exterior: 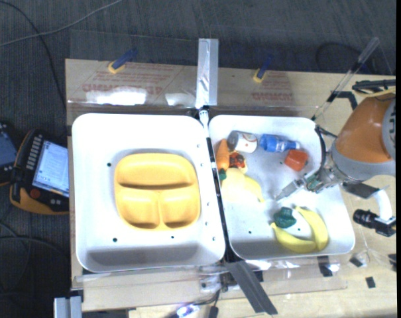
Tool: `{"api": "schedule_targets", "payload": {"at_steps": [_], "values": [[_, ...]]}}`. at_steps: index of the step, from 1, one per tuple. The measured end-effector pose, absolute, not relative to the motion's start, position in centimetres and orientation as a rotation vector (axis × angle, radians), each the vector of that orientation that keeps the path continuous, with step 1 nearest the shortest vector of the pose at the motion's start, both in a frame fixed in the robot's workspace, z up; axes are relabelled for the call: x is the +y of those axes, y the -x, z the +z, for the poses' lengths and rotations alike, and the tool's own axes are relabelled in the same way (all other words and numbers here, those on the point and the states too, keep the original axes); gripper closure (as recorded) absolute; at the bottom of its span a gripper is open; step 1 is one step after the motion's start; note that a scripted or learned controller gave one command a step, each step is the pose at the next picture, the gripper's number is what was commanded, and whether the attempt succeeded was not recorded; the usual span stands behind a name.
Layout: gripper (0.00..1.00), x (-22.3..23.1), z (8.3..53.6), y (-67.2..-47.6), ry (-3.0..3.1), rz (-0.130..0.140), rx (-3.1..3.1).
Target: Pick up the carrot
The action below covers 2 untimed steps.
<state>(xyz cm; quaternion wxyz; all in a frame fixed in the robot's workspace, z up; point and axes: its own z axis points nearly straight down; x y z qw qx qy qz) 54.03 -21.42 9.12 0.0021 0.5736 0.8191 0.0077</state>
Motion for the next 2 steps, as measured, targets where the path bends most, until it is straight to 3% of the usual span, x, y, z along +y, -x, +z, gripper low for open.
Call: {"api": "schedule_targets", "payload": {"at_steps": [1,2], "values": [[0.00,-22.2,26.4,-55.0,-1.633,0.004,2.682],[0.00,-22.3,12.2,-48.5,-1.431,0.001,2.799]]}}
